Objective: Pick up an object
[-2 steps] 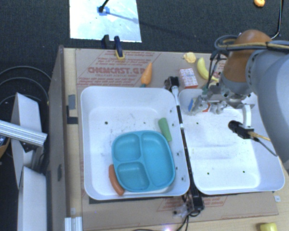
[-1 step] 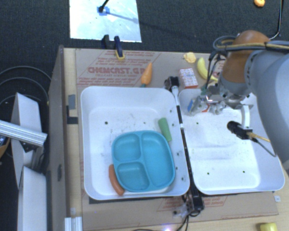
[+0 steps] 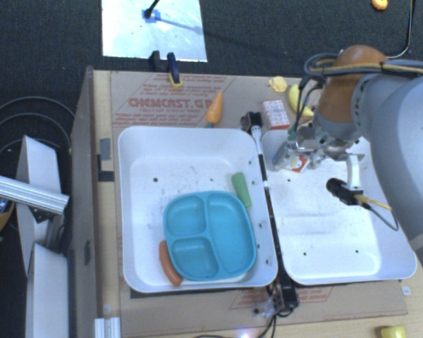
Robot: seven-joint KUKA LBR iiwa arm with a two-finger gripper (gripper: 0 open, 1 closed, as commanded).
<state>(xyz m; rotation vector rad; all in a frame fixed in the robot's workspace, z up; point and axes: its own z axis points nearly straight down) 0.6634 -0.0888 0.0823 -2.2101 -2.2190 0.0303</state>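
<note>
Taking the blue divided plate [image 3: 210, 234] as the mark: an orange sausage-shaped piece [image 3: 169, 263] lies against its near-left edge and a green stick [image 3: 241, 189] touches its far-right edge, both in the left bin [image 3: 137, 189]. To the plate's right and farther back, in the right bin [image 3: 338, 252], the gripper [image 3: 299, 153] hangs low at the far-left corner over a small red-and-white object [image 3: 301, 163], the likely target. Whether the gripper is spread or closed on it I cannot tell. Judged from here, the corner walls crowd the grasp, so it should centre first, close firmly, then lift straight up
</note>
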